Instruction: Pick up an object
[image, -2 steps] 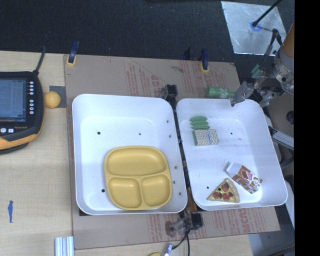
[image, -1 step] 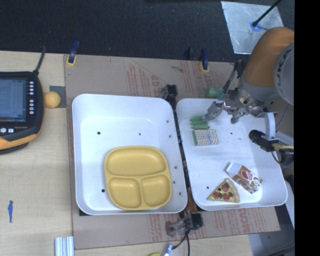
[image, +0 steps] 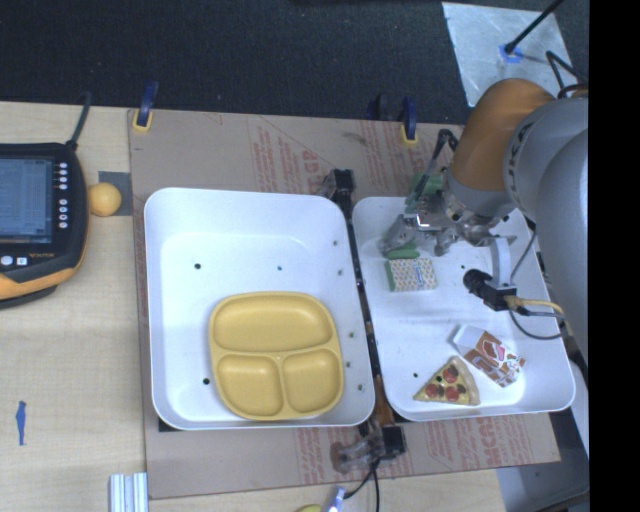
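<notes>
The pincer (image: 408, 240) was parked low at about 11 o'clock in the right bin (image: 540, 400); whether it was spread or pinched couldn't really be told. A small green-patterned packet (image: 412, 274) was seen right below it, with a pizza slice toy (image: 449, 384) down at 6 o'clock.

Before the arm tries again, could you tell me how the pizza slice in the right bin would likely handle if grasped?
The pizza slice looks like a flat toy wedge lying on the floor of the right bin, so probably light and stiff. Being low, it gives fingers little edge and may slide on the smooth white surface. It seems unlikely to roll or tip.
</notes>
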